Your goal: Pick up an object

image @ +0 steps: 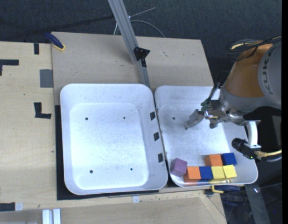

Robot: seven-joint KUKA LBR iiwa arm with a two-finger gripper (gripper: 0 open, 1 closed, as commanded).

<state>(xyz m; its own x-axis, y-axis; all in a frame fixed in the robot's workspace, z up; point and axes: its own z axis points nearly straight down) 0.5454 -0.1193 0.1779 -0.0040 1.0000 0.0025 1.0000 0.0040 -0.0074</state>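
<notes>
Several small blocks lie along the front edge of the right bin [181,99]: a purple block [179,166] at the left, then an orange block [193,172], a blue block [206,172] and two yellow blocks [218,172]. Behind this row sit another orange block [213,160] and another blue block [228,159]. My gripper [202,114] hangs over the middle of the right bin, behind the blocks and apart from them. Nothing shows in its grasp.
The left bin [69,94] stands beside the right one, their rims meeting in the middle. A slanted metal pole [127,29] crosses the back of the bench. The arm's orange band [244,76] and a black cable fitting [242,147] hang over the right bin's right side.
</notes>
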